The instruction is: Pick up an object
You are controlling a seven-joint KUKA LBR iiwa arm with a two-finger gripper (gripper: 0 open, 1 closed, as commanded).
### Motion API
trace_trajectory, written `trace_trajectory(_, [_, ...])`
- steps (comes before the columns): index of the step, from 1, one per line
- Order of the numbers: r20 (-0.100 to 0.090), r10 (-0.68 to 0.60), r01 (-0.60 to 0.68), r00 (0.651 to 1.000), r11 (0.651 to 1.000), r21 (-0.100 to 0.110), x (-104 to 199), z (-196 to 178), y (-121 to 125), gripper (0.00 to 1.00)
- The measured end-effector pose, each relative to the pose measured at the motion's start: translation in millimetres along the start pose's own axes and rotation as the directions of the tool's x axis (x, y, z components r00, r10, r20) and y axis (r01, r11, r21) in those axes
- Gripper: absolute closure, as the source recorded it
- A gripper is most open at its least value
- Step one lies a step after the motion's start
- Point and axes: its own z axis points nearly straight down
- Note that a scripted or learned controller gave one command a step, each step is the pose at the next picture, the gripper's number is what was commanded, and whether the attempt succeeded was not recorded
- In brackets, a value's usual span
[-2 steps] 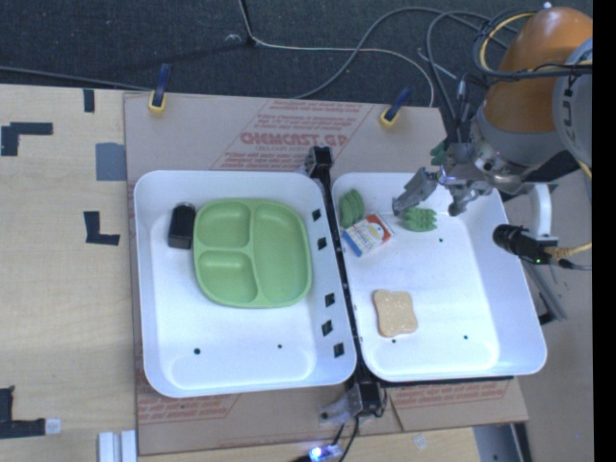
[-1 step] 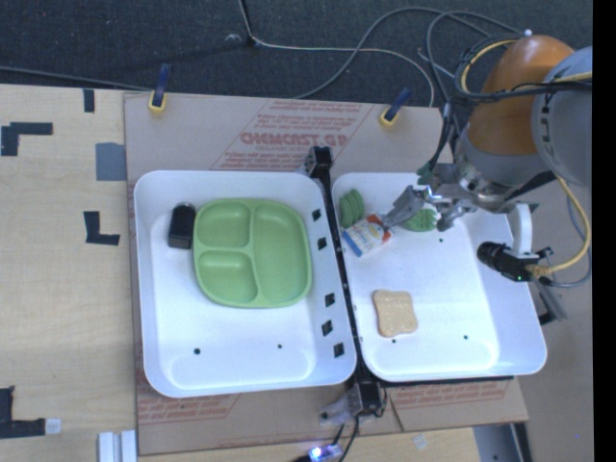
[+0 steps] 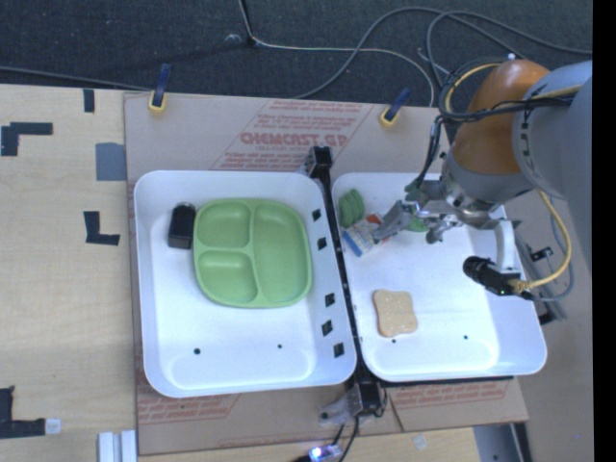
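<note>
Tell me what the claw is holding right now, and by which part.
Cannot be told: the claw sits low over small items in the right bin, hiding any hold.

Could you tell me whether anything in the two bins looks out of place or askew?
Nothing stands out. The green divided plate lies flat in the left bin, and the toast slice lies flat in the right bin.

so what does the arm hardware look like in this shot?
Grey KUKA arm with a rounded orange band above the wrist. Yellow and black cables loop around it. The gripper is a grey metal two-finger unit, with a black fitting alongside.
</note>
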Motion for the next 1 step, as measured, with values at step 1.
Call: trace_trajectory(1, [0.0,0.0,0.0,1.0,1.0,0.001,-2.7,63.5,-2.6,0.0])
